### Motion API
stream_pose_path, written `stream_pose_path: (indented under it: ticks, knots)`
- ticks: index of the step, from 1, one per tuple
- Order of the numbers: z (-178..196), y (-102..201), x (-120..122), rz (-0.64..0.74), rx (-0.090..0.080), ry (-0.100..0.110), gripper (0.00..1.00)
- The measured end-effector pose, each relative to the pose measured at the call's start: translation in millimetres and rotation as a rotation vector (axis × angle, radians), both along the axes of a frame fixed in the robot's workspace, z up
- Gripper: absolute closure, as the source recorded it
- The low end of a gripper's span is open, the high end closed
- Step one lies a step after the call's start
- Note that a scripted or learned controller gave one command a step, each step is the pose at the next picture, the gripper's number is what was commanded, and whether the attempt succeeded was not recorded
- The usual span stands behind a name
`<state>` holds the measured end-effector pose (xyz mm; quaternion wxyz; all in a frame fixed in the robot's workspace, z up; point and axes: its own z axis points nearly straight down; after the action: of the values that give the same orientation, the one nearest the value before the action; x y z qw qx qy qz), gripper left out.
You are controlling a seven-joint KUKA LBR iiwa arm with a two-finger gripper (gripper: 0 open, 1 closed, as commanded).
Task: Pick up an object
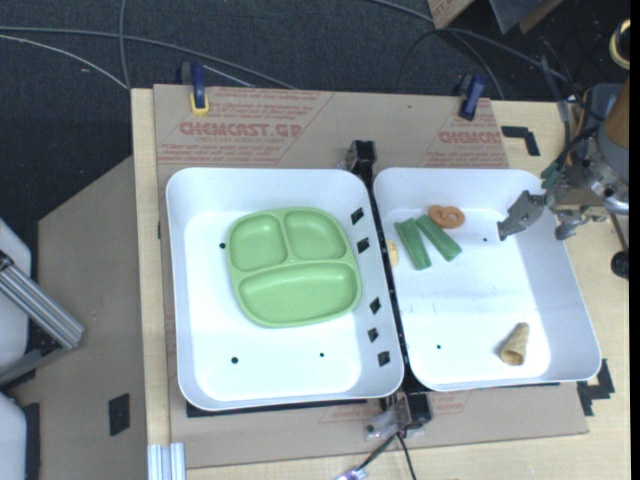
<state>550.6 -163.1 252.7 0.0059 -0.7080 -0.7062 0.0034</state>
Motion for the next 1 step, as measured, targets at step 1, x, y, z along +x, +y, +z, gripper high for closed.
stream_pose_path:
  ticks: [1]
  knots:
    - [6.5, 0.4, 2.3, 0.003, -0.003, -0.012, 0.00]
